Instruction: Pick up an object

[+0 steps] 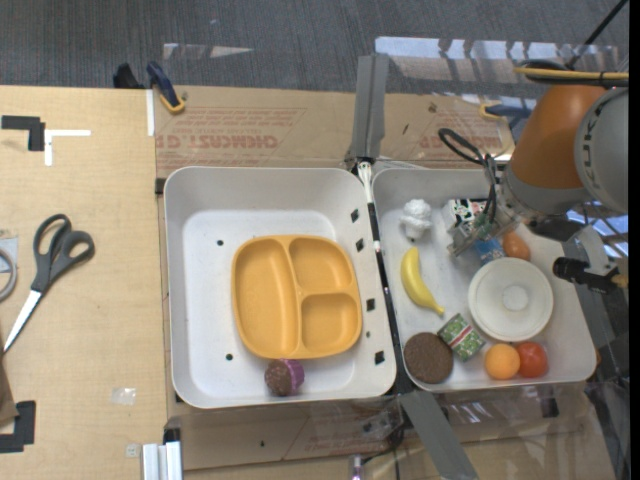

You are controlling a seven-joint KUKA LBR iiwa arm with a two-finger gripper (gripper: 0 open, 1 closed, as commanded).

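Over the right-hand bin (575,363), the arm (560,143) reaches in from the right, its orange band above the wrist, and the gripper (478,236) hangs low near the bin's back, among a small clutter of objects. Whether the claw is wide, narrow or gripping something cannot be told from this angle.

Just left of the gripper lies a crumpled white object (416,217), with a small black-and-white item (461,209) between them. A banana (419,280) lies lengthwise along the left side of this bin. A white round bowl (511,299) sits near the middle, with an orange ball (515,245) just behind it. Along the front edge are a dark brown round disc (429,357), a small green-and-red carton (461,336), an orange fruit (502,361) and a red tomato (534,359), the last two touching.

The left bin (190,298) holds a yellow divided plate (296,296) and, in front of it, a purple round object (284,377). Scissors (45,268) lie on the wooden bench (80,368), well left of both bins.
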